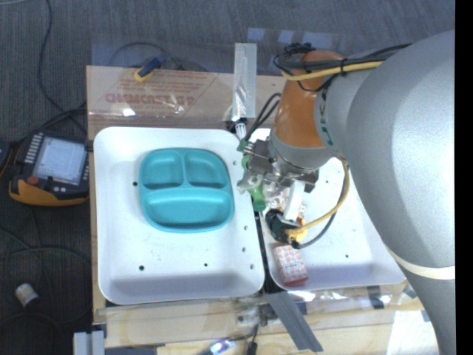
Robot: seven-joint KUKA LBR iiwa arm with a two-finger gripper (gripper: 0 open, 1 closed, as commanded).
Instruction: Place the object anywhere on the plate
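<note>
Teal plate waits, arm low over right bin

Camera view: teal plate (185, 189), smooth moulded plastic with three compartments, lies flat in the left bin (118, 272), likely parked there as the drop target. End effector (267, 198) hangs over the right bin (347, 261) near the shared wall; its opening and load I cannot tell. Small boxy reddish-white object (290, 264) lies loose on the right bin floor, near the front rim.
</note>
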